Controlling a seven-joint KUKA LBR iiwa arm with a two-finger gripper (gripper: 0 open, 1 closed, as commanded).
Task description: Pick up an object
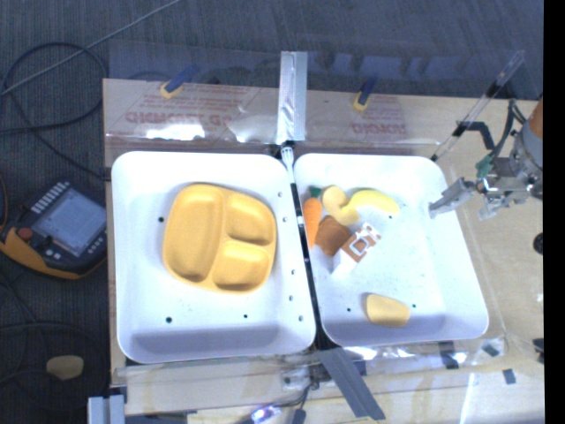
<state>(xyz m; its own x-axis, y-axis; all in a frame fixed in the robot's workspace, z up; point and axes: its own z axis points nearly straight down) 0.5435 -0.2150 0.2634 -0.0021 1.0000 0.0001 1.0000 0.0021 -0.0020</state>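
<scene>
Yellow banana point(369, 201) lies curved in right bin point(459, 263); pincer point(494, 191) state perhaps indiscernible.

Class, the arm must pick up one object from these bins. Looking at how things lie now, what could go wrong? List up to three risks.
1. The carrot, banana and brown block lie bunched against the right bin's left wall; the claw may catch two things or hit the wall.
2. The lone yellow piece looks rounded and could slip out.
3. The yellow tray in the left bin looks too broad to grasp.
</scene>
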